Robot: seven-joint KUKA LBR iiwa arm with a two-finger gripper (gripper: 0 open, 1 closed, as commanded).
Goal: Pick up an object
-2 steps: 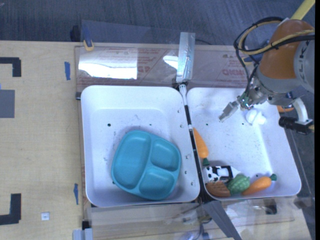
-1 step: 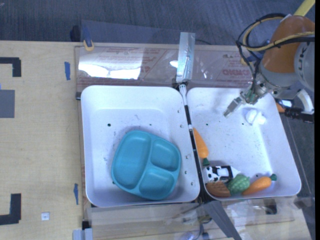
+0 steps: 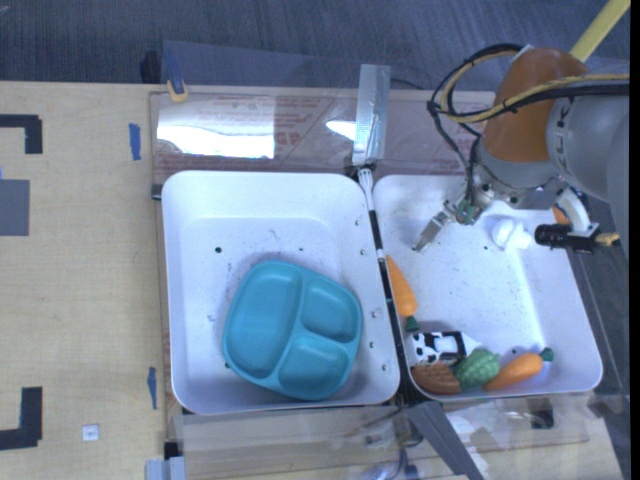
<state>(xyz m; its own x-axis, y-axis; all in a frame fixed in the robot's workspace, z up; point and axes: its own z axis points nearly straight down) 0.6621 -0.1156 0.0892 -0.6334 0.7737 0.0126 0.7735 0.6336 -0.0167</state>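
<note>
Two white bins (image 3: pixel 190 268); one blue divided plate (image 3: pixel 292 328); two carrots (image 3: pixel 401 288); one cow toy (image 3: pixel 436 345); one green vegetable (image 3: pixel 478 366).

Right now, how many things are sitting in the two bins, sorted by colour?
Blue: 1, the divided plate
Orange: 2, one carrot and another carrot
Green: 1, green toy
Black and white: 1, cow toy
Brown: 1, brown piece
Total: 6
</note>
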